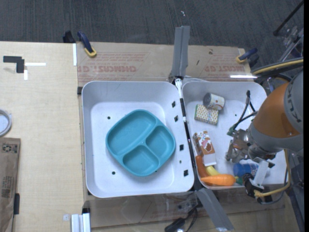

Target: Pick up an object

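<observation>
My gripper [235, 151] hangs low in the right bin [227, 87], near its front right part. The grey arm with its orange band [279, 114] comes in from the right above it. A blue object [243, 169] lies just in front of the gripper, partly hidden by the wrist. An orange carrot-like toy [218, 180] and a yellow piece [211, 170] lie at the bin's front edge. A brown and red packet [204, 143] lies left of the gripper. Farther back are a patterned block [206, 114] and a small grey can [213, 100].
The left bin [91, 129] holds a blue divided plate [140, 142]. A grey divider post [181, 52] stands between the bins at the back. Clamps [87, 45] sit on the cardboard behind. Cables run along the arm on the right.
</observation>
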`<control>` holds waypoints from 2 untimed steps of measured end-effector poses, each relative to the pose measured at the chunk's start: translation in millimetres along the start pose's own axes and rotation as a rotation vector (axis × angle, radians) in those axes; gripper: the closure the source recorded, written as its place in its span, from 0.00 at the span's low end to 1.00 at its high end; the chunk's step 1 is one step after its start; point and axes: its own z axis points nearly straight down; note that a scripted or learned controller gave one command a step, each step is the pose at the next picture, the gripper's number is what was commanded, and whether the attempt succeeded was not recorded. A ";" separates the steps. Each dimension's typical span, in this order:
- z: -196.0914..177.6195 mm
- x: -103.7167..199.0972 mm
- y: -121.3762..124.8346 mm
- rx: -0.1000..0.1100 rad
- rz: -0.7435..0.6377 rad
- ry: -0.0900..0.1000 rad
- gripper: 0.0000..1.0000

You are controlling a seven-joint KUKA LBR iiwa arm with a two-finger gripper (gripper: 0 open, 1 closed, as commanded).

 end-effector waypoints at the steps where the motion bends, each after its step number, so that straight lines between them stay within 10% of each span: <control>1: -8.5 -0.8 0.2 0.001 0.002 -0.001 1.00; 2: 0.2 42.7 39.5 0.000 0.013 -0.002 1.00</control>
